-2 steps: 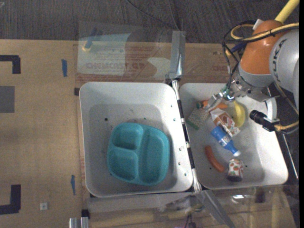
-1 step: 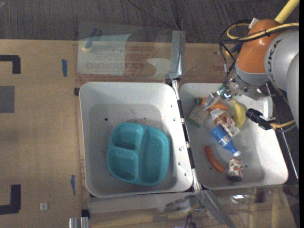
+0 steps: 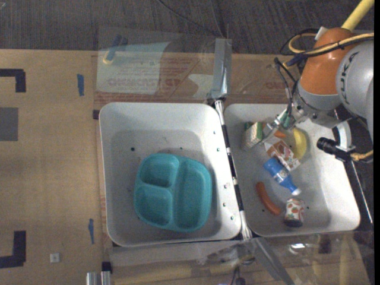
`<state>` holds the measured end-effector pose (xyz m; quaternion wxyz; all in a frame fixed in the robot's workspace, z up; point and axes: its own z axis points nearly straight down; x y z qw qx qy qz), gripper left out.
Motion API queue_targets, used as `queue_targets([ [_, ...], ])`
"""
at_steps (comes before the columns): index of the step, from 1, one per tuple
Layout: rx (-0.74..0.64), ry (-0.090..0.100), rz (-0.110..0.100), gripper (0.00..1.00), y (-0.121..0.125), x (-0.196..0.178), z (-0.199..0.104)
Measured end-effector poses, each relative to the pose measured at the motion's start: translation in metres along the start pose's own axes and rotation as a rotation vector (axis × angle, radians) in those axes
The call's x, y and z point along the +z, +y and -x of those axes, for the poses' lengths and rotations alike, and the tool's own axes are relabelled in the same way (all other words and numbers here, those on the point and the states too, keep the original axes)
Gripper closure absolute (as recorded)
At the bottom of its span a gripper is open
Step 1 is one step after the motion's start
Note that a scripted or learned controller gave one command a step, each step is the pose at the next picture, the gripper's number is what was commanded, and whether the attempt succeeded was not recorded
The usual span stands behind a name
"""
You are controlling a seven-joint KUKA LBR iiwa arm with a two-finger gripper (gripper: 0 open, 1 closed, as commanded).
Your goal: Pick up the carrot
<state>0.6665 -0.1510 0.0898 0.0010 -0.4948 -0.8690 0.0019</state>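
Carrot (image 3: 279, 135) just beside gripper (image 3: 276, 127), in right bin (image 3: 338, 218).

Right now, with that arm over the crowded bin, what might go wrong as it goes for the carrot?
The carrot lies close to a blue bottle and a small can, so either could get bumped or grabbed instead. The end effector sits at the bin's far side, over a small carton and a banana; moving across might drag those along.
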Motion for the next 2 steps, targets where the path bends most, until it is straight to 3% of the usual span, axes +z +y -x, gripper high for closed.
queue_targets([
  [1, -0.001, 0.001, 0.001, 1.00, 0.000, -0.005, 0.000],
  [2, 0.326, 0.000, 0.003, 1.00, 0.054, -0.093, -0.090],
])
